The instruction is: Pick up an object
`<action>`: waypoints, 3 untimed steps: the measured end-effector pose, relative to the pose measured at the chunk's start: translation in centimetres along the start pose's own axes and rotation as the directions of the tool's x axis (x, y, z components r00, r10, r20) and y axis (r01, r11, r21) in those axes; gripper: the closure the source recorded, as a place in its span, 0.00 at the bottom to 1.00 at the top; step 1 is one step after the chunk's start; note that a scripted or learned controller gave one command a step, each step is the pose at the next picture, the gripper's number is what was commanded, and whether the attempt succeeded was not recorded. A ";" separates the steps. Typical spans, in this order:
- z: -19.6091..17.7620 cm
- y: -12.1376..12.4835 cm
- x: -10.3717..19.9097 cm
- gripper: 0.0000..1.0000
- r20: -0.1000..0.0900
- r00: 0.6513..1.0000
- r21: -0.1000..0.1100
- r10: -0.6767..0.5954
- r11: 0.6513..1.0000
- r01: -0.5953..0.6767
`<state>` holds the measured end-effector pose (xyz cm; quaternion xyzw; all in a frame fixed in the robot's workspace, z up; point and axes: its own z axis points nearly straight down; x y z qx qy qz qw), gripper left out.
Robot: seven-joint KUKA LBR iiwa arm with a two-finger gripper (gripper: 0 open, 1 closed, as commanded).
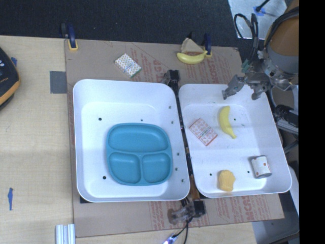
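The right bin (pixel 269 136) holds a yellow banana (pixel 226 121), a flat red-patterned packet (pixel 203 131), a small yellow lump (pixel 226 180) and a white-grey cylinder (pixel 260 166). My gripper (pixel 244 91) hangs over the bin's far edge, above and slightly right of the banana. It stands open, its two dark fingers (pixel 230 90) spread apart with nothing between them. The orange band of the arm (pixel 287 37) shows at the upper right.
The left bin (pixel 86 111) holds a blue divided plate (pixel 138 153). Behind the bins on the cardboard lie a second banana (pixel 192 58) and a patterned packet (pixel 127 64). A black clamp (pixel 172 77) sits between the bins' far corners.
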<state>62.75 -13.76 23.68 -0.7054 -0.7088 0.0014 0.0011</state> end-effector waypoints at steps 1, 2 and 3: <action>12.4 2.8 -1.3 0.00 0.000 1.000 0.003 -0.001 1.000 0.001; 14.5 1.5 -1.6 0.00 0.001 1.000 0.001 0.000 1.000 0.000; 13.4 1.5 -1.7 1.00 0.002 1.000 0.001 -0.002 1.000 0.002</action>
